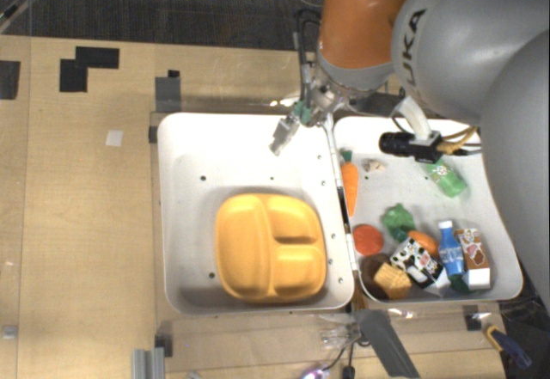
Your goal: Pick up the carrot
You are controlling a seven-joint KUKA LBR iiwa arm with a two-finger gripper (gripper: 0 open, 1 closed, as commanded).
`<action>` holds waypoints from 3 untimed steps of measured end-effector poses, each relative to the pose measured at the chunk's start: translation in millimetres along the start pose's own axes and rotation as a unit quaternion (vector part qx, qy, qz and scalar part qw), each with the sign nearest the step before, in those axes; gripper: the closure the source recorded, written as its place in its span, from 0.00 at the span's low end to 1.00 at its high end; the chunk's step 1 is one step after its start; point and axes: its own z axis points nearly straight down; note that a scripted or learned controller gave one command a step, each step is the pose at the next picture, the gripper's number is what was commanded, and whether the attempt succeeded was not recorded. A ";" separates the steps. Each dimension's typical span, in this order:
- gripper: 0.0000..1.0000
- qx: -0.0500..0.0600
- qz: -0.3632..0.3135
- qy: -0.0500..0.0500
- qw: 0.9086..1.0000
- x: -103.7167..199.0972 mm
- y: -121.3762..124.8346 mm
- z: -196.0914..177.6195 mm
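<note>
Pincer (286,133) sat empty, jaw gap unclear; carrot (349,180) lay below-right of it, so shift over, align lengthwise, descend.

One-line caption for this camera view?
Gripper hovers over the left bin, away from the carrot in the right bin.

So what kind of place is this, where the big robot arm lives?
Probably a robot lab. A grey and orange arm reaches over two white bins on a wooden bench, with toy food like a carrot for grasping practice.
</note>
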 end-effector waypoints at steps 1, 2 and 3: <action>0.00 0.000 -0.047 0.001 0.999 62.4 27.0 121.0; 0.00 0.000 0.043 0.000 0.999 12.0 9.7 100.4; 0.00 -0.019 -0.106 -0.012 0.994 31.1 -0.1 137.6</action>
